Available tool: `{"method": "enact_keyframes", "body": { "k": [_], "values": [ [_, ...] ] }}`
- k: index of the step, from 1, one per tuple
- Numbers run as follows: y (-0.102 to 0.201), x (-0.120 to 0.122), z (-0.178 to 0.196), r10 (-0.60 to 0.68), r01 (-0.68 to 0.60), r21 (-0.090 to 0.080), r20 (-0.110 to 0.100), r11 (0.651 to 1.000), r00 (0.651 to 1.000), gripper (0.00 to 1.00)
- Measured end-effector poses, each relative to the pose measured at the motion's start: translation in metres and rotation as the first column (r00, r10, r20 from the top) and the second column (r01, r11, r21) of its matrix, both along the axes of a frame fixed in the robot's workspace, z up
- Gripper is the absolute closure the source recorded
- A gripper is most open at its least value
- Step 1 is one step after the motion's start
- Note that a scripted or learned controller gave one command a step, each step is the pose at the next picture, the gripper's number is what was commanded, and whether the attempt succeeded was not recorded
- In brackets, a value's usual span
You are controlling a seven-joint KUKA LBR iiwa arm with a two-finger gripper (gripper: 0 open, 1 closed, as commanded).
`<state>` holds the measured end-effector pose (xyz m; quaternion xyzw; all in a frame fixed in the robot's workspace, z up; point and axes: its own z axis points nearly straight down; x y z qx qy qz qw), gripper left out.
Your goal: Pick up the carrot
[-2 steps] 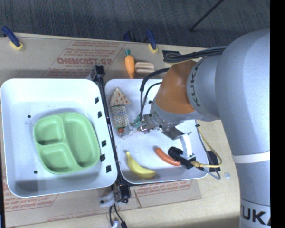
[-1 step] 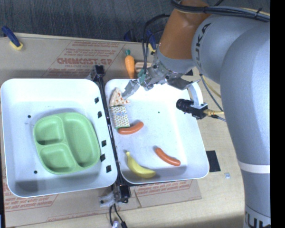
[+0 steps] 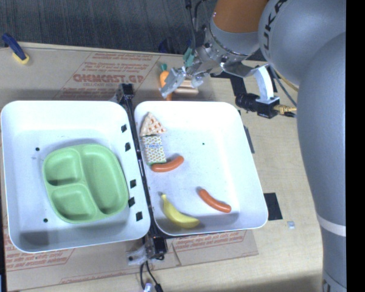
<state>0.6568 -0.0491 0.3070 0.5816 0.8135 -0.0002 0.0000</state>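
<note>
The carrot [image 3: 164, 78] is a small orange piece with a green top. It hangs at the tips of my gripper [image 3: 172, 81], over the bench just behind the right bin's far rim [image 3: 188, 104]. The fingers [image 3: 177, 76] look shut on the carrot, which pokes out on their left side. The arm comes in from the upper right, large and high in the view.
The right bin holds a waffle slice [image 3: 151, 125], a patterned packet [image 3: 153, 149], two sausages [image 3: 168, 164] [image 3: 215, 201] and a banana [image 3: 177, 214]. The left bin holds a green divided plate [image 3: 85, 181]. A tan block [image 3: 186, 90] shows just right of the gripper.
</note>
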Motion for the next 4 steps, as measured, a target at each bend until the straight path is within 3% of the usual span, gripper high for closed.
{"method": "enact_keyframes", "body": {
  "k": [1,2,3,4],
  "values": [
    [0.074,-0.001,-0.009,-0.474,0.474,-0.001,-0.003,0.881,0.881,0.0],
    [-0.069,-0.001,-0.058,-0.731,0.731,-0.004,-0.004,0.682,0.682,0.0],
    [-0.089,-0.003,-0.196,-0.816,0.816,-0.006,-0.008,0.578,0.578,0.0],
    [-0.057,0.0,-0.211,-0.583,0.583,-0.008,0.004,0.813,0.813,0.0]
  ]
}}
